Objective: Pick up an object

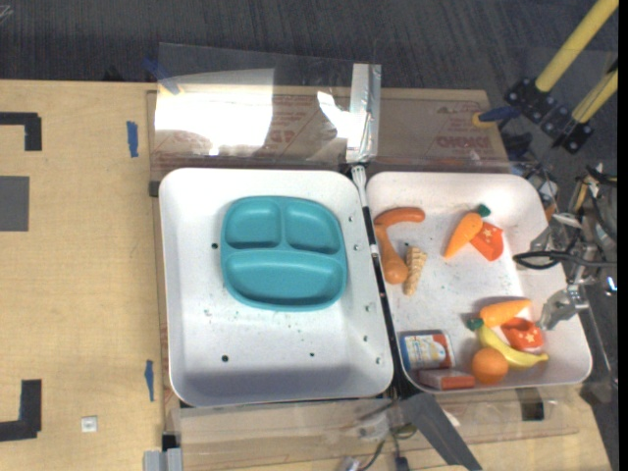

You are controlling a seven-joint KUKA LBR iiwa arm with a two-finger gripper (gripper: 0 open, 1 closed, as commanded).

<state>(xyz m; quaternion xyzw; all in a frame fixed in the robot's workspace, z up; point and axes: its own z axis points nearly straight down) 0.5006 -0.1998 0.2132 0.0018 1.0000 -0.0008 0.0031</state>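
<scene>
The claw (pixel 561 307) is hovering at the right bin's (pixel 446 273) right edge, its state impossible to tell, nothing seemingly picked yet, so next it is needing to descend onto the tomato (pixel 527 336) beside it.

The arm (pixel 589 253) was cut off by the frame's right edge beside the right bin (pixel 432 189), so that only a tangle of cables and metal parts was seen there. The state of the gripper (pixel 561 307), at that bin's right wall, could not be made out. The print on the small can (pixel 426 348) near that bin's front wall was too small to be read. A red piece (pixel 446 381) against the front wall was half hidden under the rim. The banana (pixel 510 346) was partly covered by the tomato (pixel 526 335) and the orange (pixel 489 364) in the front right corner.
</scene>
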